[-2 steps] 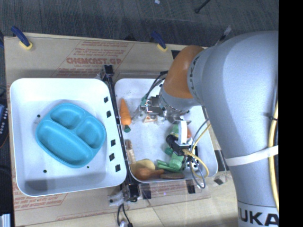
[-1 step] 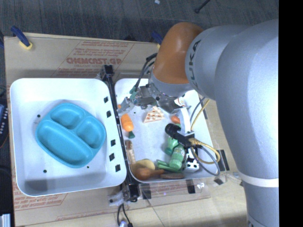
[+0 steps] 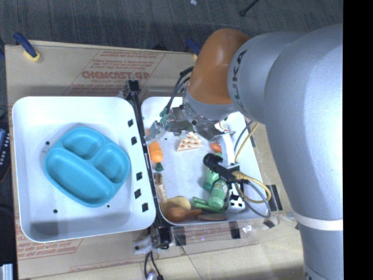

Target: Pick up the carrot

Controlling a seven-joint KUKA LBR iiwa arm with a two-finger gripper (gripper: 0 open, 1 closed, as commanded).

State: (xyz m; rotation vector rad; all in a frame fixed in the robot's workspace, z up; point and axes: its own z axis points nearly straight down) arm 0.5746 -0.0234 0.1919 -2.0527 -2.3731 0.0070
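The carrot point(image 3: 155, 151) is a short orange piece with a green end. It lies in the right bin point(image 3: 187, 169) against the left wall, pointing toward the near side. My gripper point(image 3: 165, 122) hangs just beyond the carrot's far end, under the orange wrist band, at the bin's far left corner. Nothing orange shows within it.
A pizza slice toy point(image 3: 188, 143) lies right of the carrot. A green bottle point(image 3: 216, 192), a white die point(image 3: 235, 200) and tan and brown pieces point(image 3: 179, 207) crowd the near end. A blue divided plate point(image 3: 87, 164) sits in the left bin point(image 3: 35, 115).
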